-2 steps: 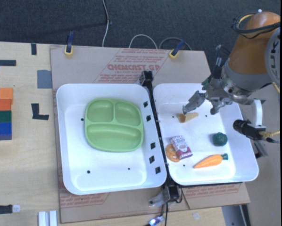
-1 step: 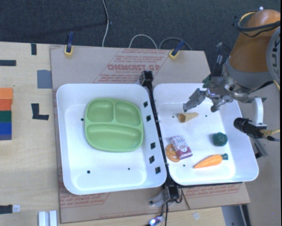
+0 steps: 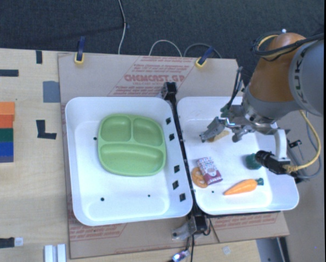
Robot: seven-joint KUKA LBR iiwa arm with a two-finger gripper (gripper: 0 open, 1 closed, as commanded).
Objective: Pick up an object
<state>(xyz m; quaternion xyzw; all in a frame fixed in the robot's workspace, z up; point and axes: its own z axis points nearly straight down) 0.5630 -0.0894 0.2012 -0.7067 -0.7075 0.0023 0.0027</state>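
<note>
your gripper (image 3: 224,130) hangs over the far part of the right bin (image 3: 195,109), its two fingers spread apart with nothing between them. a small tan thing (image 3: 222,136) lies on the bin floor right under the fingers; what it is you cannot tell, it is half hidden.

the clearer targets lie nearer to you and lower in the view. the carrot (image 3: 241,187) sits toward the near right corner, its long axis running left to right with the green top at the right end, so the fingers should close across it, from far to near. it lies close to the near wall, which leaves little room for the near finger. the small purple packet (image 3: 209,168) lies almost straight toward the near side from the gripper, leaning on an orange disc (image 3: 199,177), both just beside the divider between the bins. a dark green thing (image 3: 252,160) rests by the right wall, close to the arm's black fitting.

the left bin (image 3: 78,113) holds a green divided plate (image 3: 132,145), well apart from the gripper.

my guess: the packet is the shortest reach, the carrot the roomier one.
</note>
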